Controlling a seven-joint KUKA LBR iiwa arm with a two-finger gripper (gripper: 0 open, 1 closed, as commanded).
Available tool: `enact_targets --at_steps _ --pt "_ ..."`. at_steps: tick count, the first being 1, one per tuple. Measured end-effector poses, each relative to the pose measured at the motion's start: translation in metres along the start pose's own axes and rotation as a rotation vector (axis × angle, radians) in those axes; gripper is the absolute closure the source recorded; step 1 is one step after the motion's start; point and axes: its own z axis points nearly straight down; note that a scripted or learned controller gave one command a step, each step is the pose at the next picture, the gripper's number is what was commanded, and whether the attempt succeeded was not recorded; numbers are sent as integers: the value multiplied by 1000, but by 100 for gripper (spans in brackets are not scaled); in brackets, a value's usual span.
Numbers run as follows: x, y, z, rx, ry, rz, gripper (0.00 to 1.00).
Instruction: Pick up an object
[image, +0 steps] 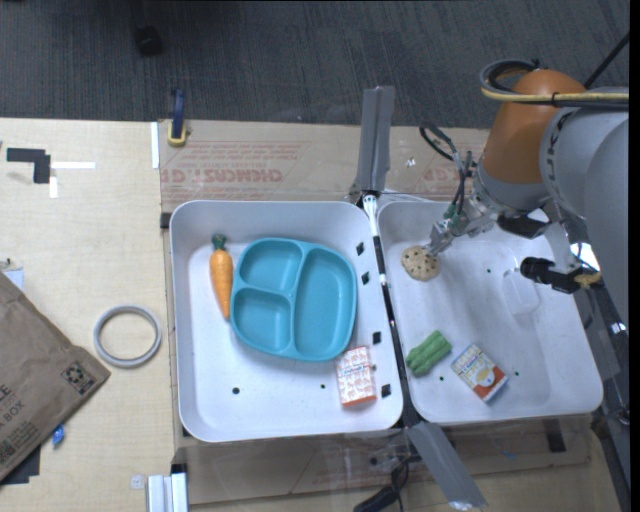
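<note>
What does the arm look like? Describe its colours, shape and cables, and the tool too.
The arm is a bulky rounded body in light grey, with a glossy orange band above the wrist. Black cables loop along it, and a yellowish hose arcs over the orange part. A black fitting juts out lower down. The tool is small, slim and metallic grey, tapering to a narrow tip.

Dark grey carpet floor (260, 50) lies beyond a pale wooden bench (70, 260) under even light

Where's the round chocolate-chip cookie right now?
The round chocolate-chip cookie lies in the right white bin, near its upper-left corner, just below the gripper.
</note>
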Motion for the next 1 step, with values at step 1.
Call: enact_targets --at_steps 1 --pt "-29 -12 -138 2 2 -54 100"
